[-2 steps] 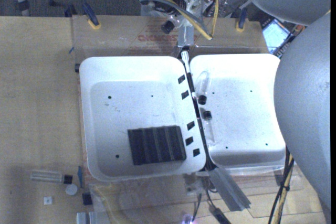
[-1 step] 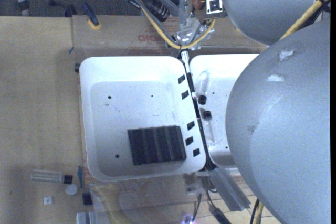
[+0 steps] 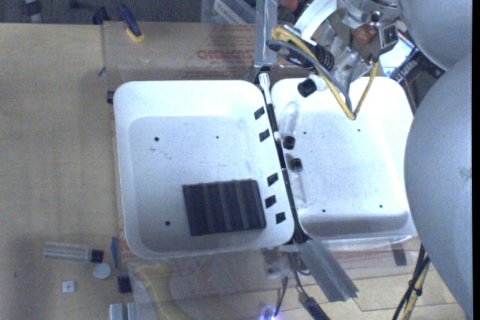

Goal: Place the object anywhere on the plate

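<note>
Watching gripper (image 3: pixel 341 67) over right bin's (image 3: pixel 390 217) far edge | cannot tell its state from here | dark ribbed plate (image 3: pixel 223 207) lies at left bin's (image 3: pixel 127 161) near edge | object: I can't pick it out.

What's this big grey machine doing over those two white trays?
A robot arm reaches in from the right, its end effector hanging above the far edge of the right bin. A dark ribbed plate lies in the left bin. I can't see anything held in the end effector, and nothing sits on the plate yet.
</note>
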`<action>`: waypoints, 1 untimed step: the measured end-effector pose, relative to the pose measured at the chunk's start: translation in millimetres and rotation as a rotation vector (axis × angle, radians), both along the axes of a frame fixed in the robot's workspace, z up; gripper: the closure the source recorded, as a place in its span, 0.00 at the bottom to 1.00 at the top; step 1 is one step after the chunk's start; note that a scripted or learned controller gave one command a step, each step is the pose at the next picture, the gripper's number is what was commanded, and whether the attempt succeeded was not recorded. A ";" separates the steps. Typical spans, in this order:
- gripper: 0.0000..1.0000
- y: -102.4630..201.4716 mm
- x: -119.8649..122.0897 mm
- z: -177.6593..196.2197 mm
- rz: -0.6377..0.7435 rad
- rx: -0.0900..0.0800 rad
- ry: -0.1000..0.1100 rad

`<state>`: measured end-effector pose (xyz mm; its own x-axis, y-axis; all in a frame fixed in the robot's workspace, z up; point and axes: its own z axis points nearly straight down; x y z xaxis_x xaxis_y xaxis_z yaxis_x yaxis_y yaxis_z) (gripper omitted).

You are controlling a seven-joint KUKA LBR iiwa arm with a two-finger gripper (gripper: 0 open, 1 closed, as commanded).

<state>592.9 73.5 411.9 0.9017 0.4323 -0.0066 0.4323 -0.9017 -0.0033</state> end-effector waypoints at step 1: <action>1.00 41.7 48.4 -92.5 -0.249 -0.002 -0.008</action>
